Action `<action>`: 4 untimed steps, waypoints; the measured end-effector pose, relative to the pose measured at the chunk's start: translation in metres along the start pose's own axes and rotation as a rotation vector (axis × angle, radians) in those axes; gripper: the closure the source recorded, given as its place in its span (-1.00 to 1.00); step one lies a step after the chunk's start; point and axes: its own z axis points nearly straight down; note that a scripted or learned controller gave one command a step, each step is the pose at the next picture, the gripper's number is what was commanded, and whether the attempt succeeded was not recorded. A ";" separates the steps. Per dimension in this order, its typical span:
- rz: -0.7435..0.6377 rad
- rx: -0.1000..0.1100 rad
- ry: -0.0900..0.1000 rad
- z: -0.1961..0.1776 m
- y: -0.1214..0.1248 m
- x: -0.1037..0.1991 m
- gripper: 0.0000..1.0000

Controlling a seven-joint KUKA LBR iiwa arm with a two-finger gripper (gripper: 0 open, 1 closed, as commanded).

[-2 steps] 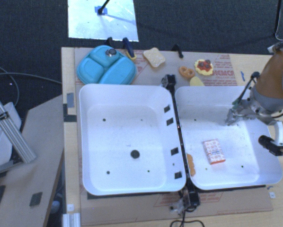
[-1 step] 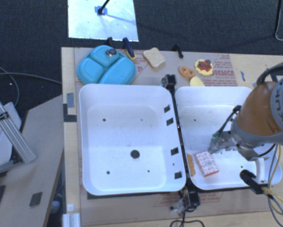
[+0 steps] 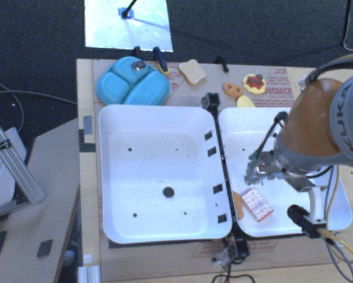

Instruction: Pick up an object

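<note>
Camera view — grey KUKA arm with orange band enters from 3 o'clock. Its two-finger gripper (image 3: 254, 174) hangs over the right white plastic bin (image 3: 247, 118); jaw state cannot be told from this slant. Candidate object: small red-and-white printed carton (image 3: 257, 204), lying at 5 o'clock of the gripper, near the bin's front wall, with a slim tan stick (image 3: 238, 205) just beside it. Risk, judged — descent lands off the carton, or nudges it into the wall.

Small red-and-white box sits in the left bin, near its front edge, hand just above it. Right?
Wrong bin. The camera view shows the small red-and-white box in the right white bin, near its front edge, with the hand just above it.
</note>
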 end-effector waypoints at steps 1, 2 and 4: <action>0.002 -0.012 -0.002 -0.141 0.038 0.033 1.00; 0.003 0.006 -0.002 -0.099 0.081 0.091 1.00; 0.004 -0.005 0.001 -0.144 0.003 0.114 1.00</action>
